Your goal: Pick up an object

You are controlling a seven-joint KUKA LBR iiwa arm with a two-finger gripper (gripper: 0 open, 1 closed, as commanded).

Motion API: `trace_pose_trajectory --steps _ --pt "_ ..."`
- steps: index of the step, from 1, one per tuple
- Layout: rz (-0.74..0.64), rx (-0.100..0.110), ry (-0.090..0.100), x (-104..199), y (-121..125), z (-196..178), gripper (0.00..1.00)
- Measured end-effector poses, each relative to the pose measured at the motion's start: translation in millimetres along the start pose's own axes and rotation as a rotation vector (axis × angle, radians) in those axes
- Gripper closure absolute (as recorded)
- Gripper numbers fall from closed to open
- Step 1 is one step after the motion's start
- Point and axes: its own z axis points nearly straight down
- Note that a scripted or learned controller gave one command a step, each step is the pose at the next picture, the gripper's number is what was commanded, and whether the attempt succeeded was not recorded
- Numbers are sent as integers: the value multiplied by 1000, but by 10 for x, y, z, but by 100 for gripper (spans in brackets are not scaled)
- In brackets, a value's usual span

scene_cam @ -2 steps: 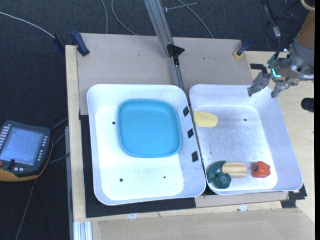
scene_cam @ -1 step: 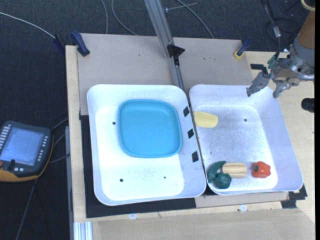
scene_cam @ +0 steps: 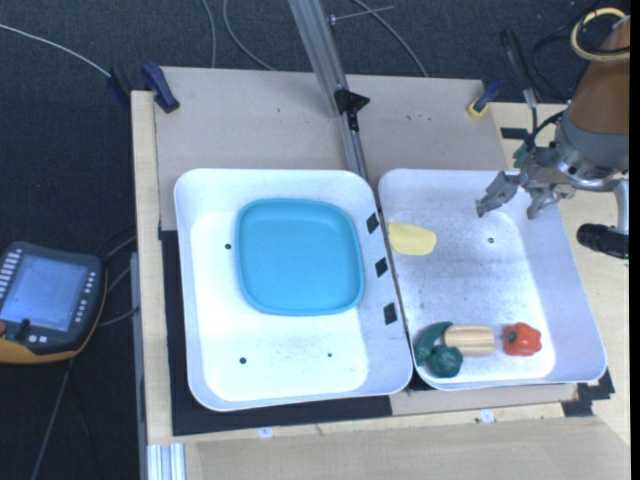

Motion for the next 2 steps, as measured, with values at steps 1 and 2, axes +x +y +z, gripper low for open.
trace_pose_trajectory --steps 1,2 --pt "0 0 0 64 -43 604 0" --pt "0 -4 -1 66 -44 851 0"
